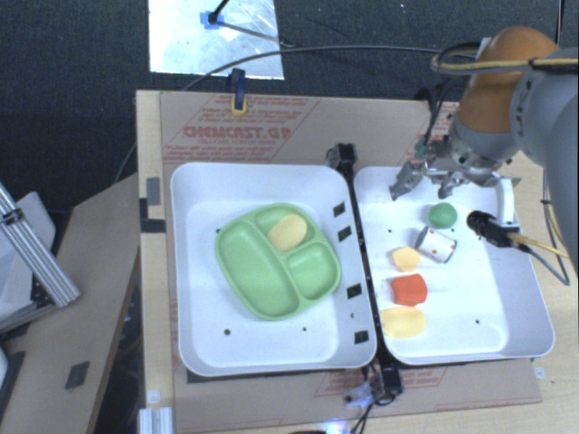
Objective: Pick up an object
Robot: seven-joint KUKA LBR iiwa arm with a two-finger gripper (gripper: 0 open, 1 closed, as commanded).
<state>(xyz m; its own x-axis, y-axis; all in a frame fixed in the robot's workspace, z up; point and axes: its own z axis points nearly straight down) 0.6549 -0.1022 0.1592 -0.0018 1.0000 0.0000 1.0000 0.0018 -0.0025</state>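
Bench: dark cloth behind, cardboard sheet under two white bins. Landmark: right bin (520,310). My gripper (425,186) hangs over its far left corner, fingers spread, nothing between them. Inside it: green ball (442,214), silver can (437,245), yellow piece (405,259), red block (409,289), yellow lump (403,322). Left of it, a green tray (262,274).

The scene is lit brightly and evenly from above. The two shallow white plastic bins (271,181) are nearly washed out. Glare is caught by a crinkled silvery foil sheet (215,27) on the dark background. Only faint, soft shadows are cast beneath the small items. Slight softness and grain are seen throughout.
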